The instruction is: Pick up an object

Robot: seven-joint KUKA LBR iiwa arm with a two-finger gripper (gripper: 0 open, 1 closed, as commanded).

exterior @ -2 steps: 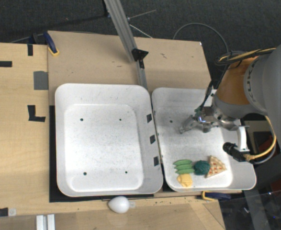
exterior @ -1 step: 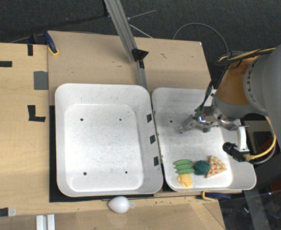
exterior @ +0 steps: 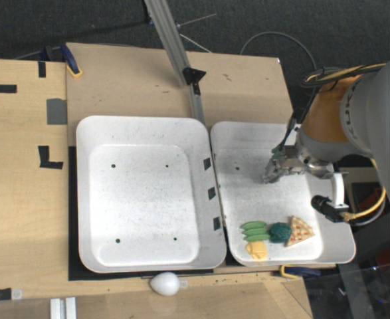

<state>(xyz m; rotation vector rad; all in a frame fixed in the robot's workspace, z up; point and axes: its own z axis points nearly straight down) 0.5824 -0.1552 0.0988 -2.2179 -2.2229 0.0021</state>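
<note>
White egg-shaped object point(exterior: 165, 284) sits on the bench at the bottom edge, just outside the front wall of the left bin point(exterior: 141, 191). No brands, labels or readable writing anywhere; only black tape marks on the wooden bench point(exterior: 22, 178) left of the left bin.

Landmark: right bin point(exterior: 248, 151). Its front part holds four small items in a cluster: green pea-pod-like piece point(exterior: 253, 228), yellow piece point(exterior: 256, 248) just in front of it, dark teal lump point(exterior: 280, 231) beside those, and a pizza-slice-shaped piece point(exterior: 301, 231) on the arm side of the lump, touching or nearly touching it. Shapes too small to identify beyond that.

Gripper point(exterior: 272, 173) is down over the middle of the right bin, toward its arm-side wall, well apart from the cluster. Tips look close to the bin floor; can't confirm contact. Can't tell whether the pincer is apart or together — fingers blur into a dark grey mass. Nothing seen between them.

Arm point(exterior: 354, 118) comes in past the right bin's far side; orange band visible, body cut off by the frame edge. Cables point(exterior: 364, 211) loop beside the wrist. Metal pole point(exterior: 171, 38) runs diagonally from the top down to the gap between the bins, with a black clamp on it.
</note>
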